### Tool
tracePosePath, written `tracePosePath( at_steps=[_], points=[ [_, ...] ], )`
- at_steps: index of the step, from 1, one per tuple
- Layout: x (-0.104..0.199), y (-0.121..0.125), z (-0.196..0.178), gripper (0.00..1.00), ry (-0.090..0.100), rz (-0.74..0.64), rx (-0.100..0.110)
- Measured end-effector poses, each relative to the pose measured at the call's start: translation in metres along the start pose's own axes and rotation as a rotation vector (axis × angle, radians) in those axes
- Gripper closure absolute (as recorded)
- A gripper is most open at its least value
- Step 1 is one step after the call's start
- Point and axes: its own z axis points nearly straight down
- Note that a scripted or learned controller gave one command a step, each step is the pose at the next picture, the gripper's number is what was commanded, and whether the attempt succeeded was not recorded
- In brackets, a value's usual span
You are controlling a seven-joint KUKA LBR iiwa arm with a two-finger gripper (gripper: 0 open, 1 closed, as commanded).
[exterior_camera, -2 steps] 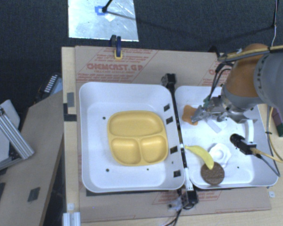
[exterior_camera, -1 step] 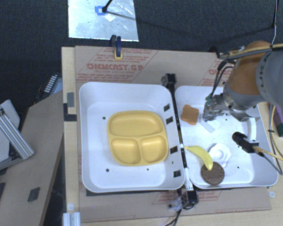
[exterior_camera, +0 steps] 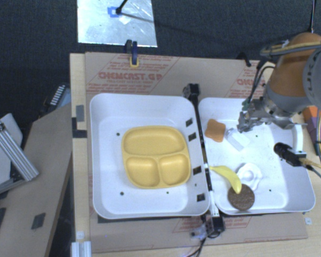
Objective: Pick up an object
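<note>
Pale block [exterior_camera: 235, 140] lies flat on the floor of the right bin [exterior_camera: 281, 189], just below and left of my gripper [exterior_camera: 245, 123]. Very close; can't tell if they touch. Gripper hangs low over the upper middle of that bin, pointing down. Wide or narrow: can't tell from this angle. My arm [exterior_camera: 289, 76] rises behind it at the right side of the view, orange band showing.

Orange chunk [exterior_camera: 215, 130] sits just left of the pale block, apart from it, near the bin's left wall. Further toward the front, banana [exterior_camera: 228, 178] lies at a slant near the same wall. White round piece [exterior_camera: 250, 173] is just right of it, touching or nearly. Brown disc [exterior_camera: 241, 197] is at the front of the bin, right under the banana's lower end.

Left bin [exterior_camera: 104, 127] holds a yellow divided tray [exterior_camera: 155, 157] with three compartments, roughly centred, well apart from my gripper. Both bins rest on a cardboard sheet [exterior_camera: 150, 71] with red print.
</note>
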Motion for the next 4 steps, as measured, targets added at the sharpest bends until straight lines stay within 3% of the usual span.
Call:
tracePosePath(
  at_steps=[1,4],
  points=[
    [0.000,0.002,-0.039,1.00,0.000,-0.003,0.000],
    [0.159,-0.022,-0.030,1.00,0.004,-0.011,0.006]
  ],
)
